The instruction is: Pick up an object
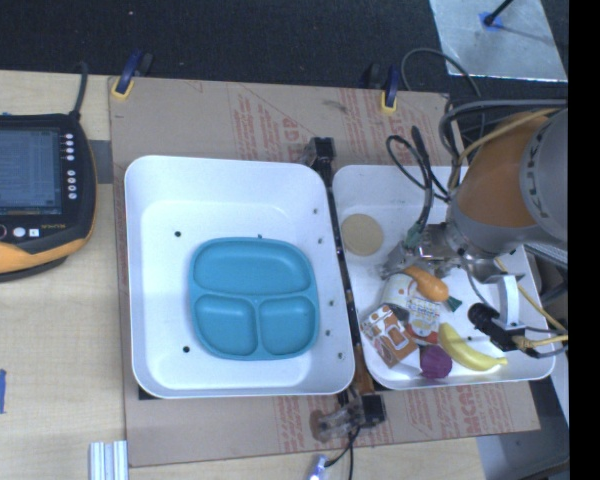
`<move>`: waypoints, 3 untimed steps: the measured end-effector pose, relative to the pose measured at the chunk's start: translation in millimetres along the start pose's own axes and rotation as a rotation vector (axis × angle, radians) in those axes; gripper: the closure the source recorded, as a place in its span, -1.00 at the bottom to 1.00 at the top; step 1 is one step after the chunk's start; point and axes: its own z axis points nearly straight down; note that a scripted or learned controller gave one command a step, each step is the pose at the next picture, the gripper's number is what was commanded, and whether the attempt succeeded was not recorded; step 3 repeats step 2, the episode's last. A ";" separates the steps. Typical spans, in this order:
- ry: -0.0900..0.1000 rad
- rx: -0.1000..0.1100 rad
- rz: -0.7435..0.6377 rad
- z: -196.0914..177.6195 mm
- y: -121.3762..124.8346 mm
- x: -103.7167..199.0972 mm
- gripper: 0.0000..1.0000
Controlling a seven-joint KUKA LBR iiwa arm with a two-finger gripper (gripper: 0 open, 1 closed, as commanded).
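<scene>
Orange object (pixel 432 285) lies under the gripper (pixel 427 268); its grip state is unclear.

1 fixed camera above the bench (pixel 70 368), slanted down, both bins (pixel 145 268) in frame

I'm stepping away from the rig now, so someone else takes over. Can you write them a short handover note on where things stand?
End effector: low over the right bin, above the toy pile; whether it grips anything cannot be told.
Things: orange item, white bottle, printed carton, purple item, banana and tan disc lie in the right bin. Blue divided plate sits in the left bin.
Done: arm is over the pile.
Left: secure and lift one object.
</scene>
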 end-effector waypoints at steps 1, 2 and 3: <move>-0.002 0.001 -0.002 -10.4 0.1 -1.4 1.00; 0.001 -0.004 0.000 -101.3 -25.1 63.4 1.00; 0.001 -0.004 0.000 -101.3 -25.1 63.4 1.00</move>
